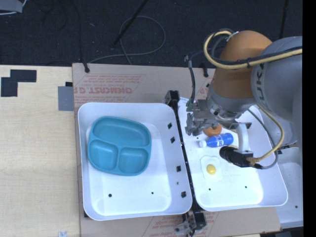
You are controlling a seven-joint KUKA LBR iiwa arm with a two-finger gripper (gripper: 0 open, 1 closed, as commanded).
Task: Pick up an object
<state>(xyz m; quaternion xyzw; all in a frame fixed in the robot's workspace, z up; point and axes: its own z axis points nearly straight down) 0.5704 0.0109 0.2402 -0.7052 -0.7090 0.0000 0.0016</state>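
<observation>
Right bin (247,194): the gripper (194,127) stands low in the rear left part, close to the wall shared with the left bin (128,201). Its state cannot be told from this angle, since the wrist and its fittings cover the tip, and nothing can be seen held in it. The grey arm (279,78) enters from the right, its orange band (242,58) above the rear edge of this bin.

Contents of the right bin, three items:
- A small orange object (214,130) lies just beside the gripper on its right (partly covered by the wrist, so its shape is unclear).
- A blue bottle (219,140) with a white cap lies on its side, touching or nearly touching the front of the orange object, cap pointing left.
- A toy fried egg (211,169), white with a yellow yolk, lies flat nearer the front, apart from the bottle.

Left bin: one blue divided plate (119,145) with three compartments lies in the rear left part, well apart from the gripper.

Both bins sit side by side on a cardboard sheet (123,85) on the wooden bench (34,157).
</observation>
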